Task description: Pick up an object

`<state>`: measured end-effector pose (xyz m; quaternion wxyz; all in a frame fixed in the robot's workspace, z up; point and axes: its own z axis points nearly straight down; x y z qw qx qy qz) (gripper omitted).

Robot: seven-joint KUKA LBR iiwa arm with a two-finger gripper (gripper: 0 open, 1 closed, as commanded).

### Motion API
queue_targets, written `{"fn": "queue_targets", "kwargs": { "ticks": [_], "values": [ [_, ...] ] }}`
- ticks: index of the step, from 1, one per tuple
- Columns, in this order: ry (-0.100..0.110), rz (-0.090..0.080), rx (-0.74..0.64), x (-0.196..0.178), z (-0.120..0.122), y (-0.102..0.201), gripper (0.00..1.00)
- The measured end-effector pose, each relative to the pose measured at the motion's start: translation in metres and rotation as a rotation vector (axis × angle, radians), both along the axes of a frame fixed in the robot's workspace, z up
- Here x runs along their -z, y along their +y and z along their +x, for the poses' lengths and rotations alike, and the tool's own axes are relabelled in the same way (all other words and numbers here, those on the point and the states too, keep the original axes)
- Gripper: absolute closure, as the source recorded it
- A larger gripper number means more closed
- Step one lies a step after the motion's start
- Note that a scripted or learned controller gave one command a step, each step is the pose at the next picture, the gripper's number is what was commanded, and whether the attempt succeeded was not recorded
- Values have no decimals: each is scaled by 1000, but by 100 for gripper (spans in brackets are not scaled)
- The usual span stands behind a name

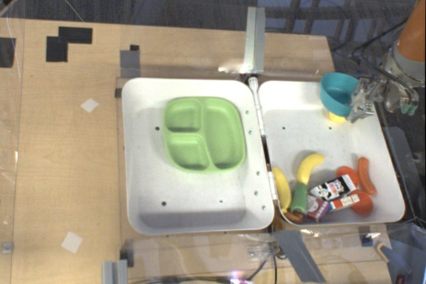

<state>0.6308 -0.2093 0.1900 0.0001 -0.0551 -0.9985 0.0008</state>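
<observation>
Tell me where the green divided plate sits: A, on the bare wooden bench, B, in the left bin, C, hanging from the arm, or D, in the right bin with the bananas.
B: the green divided plate lies flat in the left bin, while the bananas and other toy food lie in the right bin.

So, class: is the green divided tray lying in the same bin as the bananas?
No. The green divided tray lies in the left bin; the bananas lie in the right bin.
</observation>
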Motion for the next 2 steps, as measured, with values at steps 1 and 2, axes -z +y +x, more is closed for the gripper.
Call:
{"fn": "queue_targets", "kwargs": {
  "ticks": [1, 2],
  "values": [
    [-21, -4, -16, -98, 25, 4, 100],
    [-8, 6, 40, -77, 25, 132, 100]
  ]
}}
